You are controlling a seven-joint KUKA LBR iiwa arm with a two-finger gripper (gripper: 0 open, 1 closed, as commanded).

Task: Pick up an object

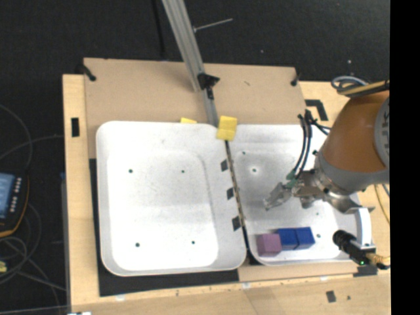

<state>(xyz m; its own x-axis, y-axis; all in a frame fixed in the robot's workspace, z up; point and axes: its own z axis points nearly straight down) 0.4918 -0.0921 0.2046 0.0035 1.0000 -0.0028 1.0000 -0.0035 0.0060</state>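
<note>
From my remote station I see a dark speckled floor surrounding a pale wooden bench [151, 84], with a brown board laid over its far half. Two shallow white plastic bins sit side by side on it. The left bin [164, 195] shows only a few small dark dots on its floor. The right bin [269, 153] holds two objects, both against its near wall: a small purple block [268, 244] and a blue rectangular block [295, 237], touching each other, purple on the left.

A small yellow block [227, 128] rests on the far rim where the two bins meet, and a thin yellow piece [188, 121] lies just beyond the left bin's far rim. A grey metal rail [186, 35] slants from the top of the view toward that junction.

The grey arm with the orange band [357, 136] enters from the right. Its two-finger gripper [277, 197] hangs over the middle of the right bin, pointing left, apart from both blocks, which lie nearer the camera. I cannot tell whether the fingers are spread or closed; I see nothing between them.

A handheld device with a blue screen [12, 202] lies off the bench at left.
</note>
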